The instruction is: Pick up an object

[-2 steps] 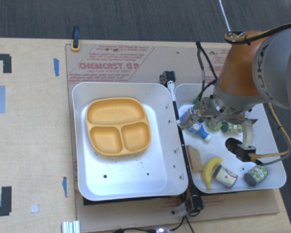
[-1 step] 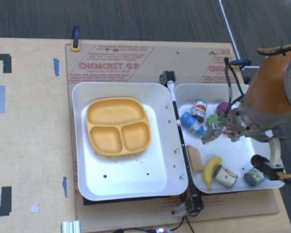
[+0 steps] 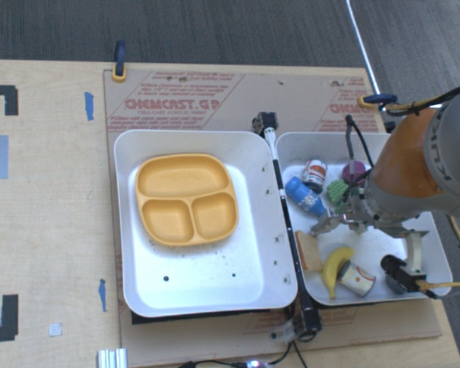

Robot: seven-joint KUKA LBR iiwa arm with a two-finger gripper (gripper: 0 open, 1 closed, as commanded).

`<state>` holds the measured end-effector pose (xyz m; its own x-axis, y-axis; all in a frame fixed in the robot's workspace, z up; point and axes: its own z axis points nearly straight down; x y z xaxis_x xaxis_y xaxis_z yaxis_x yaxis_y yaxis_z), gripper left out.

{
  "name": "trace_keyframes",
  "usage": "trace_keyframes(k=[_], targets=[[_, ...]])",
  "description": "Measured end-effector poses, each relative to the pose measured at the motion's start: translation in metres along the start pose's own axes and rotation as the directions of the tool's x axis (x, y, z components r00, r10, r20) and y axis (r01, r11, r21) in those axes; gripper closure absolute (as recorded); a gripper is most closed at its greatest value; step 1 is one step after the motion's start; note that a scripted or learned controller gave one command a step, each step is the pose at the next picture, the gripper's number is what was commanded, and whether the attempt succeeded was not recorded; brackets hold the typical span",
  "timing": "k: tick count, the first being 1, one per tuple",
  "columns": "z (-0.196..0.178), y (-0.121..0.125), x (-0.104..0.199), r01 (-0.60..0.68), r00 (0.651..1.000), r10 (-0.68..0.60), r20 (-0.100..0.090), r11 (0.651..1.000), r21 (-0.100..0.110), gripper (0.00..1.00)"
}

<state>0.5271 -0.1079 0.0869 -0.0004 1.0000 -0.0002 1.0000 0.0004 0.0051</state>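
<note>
The right bin (image 3: pixel 442 261) holds several small things. A blue bottle (image 3: pixel 304 195) lies at its left, with a small red-and-white can (image 3: pixel 315 173) just behind it. A green knobbly item (image 3: pixel 337 191) and a purple one (image 3: pixel 355 170) sit beside the arm. Toward the front lie a yellow banana (image 3: pixel 335 269), a white cup with a brown end (image 3: pixel 356 280) and a tan block (image 3: pixel 308 251). My gripper (image 3: pixel 334 222) is low in the middle of this bin, just right of the blue bottle and behind the banana. Nothing visible is lifted.
The left bin (image 3: pixel 199 278) holds a yellow divided plate (image 3: pixel 187 198) in its back half. The grey and orange arm (image 3: pixel 410 167) covers the right bin's back right part. A black divider rail (image 3: pixel 282 198) runs between the bins.
</note>
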Motion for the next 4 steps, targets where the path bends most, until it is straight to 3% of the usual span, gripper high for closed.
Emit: trace_keyframes(k=[2,3,4], targets=[[-0.001,-0.036,0.014,-0.001,1.000,0.001,0.002,1.000,-0.005,0.00],[-0.012,-0.034,0.013,-0.001,1.000,0.001,0.004,1.000,-0.011,1.00],[-0.098,0.030,0.115,0.002,1.000,-0.002,-0.002,1.000,0.003,1.00]])
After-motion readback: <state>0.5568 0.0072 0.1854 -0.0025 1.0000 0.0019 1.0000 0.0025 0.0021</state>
